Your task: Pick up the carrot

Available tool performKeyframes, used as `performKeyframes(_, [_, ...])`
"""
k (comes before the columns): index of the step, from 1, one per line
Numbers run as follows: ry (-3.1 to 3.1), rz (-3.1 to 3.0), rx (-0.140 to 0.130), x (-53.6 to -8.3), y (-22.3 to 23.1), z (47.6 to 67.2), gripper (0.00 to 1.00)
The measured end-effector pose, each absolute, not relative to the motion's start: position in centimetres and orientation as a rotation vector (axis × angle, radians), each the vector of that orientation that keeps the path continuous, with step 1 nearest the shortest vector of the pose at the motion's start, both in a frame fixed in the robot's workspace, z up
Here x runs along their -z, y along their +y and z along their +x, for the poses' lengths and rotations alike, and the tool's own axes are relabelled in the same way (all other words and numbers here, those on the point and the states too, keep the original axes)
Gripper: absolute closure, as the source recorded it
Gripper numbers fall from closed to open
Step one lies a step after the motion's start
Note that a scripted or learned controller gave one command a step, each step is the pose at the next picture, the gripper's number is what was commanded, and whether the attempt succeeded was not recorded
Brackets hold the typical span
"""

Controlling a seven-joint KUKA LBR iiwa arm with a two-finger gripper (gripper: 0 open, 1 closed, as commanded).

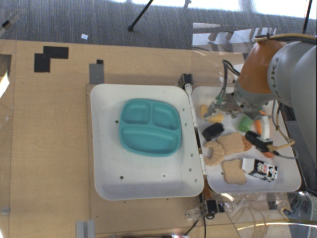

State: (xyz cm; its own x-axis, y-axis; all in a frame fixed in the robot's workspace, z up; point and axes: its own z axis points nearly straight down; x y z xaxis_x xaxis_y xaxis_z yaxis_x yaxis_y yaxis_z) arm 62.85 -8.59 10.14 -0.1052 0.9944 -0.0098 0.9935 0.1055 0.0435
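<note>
The carrot [258,126] shows as a thin orange strip in the right bin [287,182], just right of a green piece [246,123]. Part of it is hidden by the robot's wrist hardware, and an orange tip [268,154] peeks out lower down. My gripper [224,108] hangs over the upper part of the right bin, left of the carrot and above a yellow piece [216,117]. Nothing is visibly held.
The right bin also holds a black item [213,131], three tan bread-like slices [231,143] and a black-and-white carton [262,169]. A teal divided plate [148,127] lies in the left bin [106,177]. The arm covers the right bin's far right side.
</note>
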Motion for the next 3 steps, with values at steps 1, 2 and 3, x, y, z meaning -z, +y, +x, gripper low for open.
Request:
performKeyframes(1, [2.323, 2.090, -0.022, -10.1, -8.4, 62.2, 1.00])
performKeyframes(2, [2.322, 2.092, -0.022, -10.1, -8.4, 62.2, 0.00])
performKeyframes(3, [2.182, 2.252, -0.010, -9.0, -8.4, 64.4, 0.00])
